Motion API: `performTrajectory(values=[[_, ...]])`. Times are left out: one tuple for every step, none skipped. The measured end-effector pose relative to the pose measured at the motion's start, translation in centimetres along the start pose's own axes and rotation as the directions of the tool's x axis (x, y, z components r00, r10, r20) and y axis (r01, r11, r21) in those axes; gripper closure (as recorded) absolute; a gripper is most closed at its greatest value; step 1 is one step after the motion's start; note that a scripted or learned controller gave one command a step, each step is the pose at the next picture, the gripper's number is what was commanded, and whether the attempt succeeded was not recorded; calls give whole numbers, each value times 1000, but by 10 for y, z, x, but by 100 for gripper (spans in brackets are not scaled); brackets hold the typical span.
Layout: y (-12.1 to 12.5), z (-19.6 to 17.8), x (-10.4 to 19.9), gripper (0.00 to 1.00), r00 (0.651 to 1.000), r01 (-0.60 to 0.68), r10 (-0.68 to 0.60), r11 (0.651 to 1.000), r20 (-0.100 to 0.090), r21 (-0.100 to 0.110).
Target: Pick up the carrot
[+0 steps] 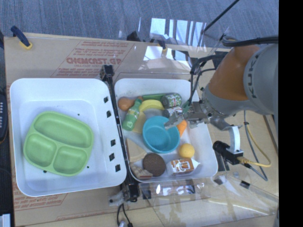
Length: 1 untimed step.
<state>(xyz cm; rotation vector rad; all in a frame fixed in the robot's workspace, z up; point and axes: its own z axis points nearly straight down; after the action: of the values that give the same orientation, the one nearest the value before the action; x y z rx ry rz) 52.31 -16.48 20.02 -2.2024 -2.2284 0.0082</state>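
Carrot lies in the right bin, beside the blue bowl; my end effector sits right at it, but I cannot tell its opening or grip.

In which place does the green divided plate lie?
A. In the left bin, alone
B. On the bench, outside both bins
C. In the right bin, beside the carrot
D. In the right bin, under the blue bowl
A: the green plate lies by itself in the left bin, while the blue bowl and the carrot are in the right bin.
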Motion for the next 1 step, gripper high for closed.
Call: performTrajectory(values=[[19,98,-44,0,997,80,-80,997,4,-5]])
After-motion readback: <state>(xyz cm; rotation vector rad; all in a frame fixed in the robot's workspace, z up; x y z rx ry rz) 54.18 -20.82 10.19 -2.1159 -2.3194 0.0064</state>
